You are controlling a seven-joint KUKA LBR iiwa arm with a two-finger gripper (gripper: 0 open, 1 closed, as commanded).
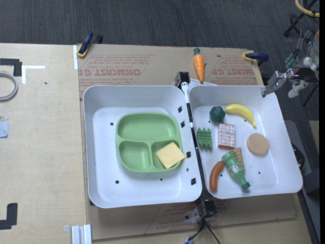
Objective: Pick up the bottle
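Note:
A green bottle [236,169] lies on its side in the right bin [282,184], near that bin's front. Its cap points to the front right and its label faces up. An orange-red sausage [216,176] lies right beside it on the left, close to touching it. The bottle's top side is uncovered.
The right bin also holds a banana [241,113], a dark green broccoli [217,114], a red-and-white box [226,135], a tan disc [258,144] and a green ridged piece [204,138]. In the left bin [99,182], a green divided plate [149,142] carries a yellow block [170,155]. A carrot [198,64] lies behind the bins.

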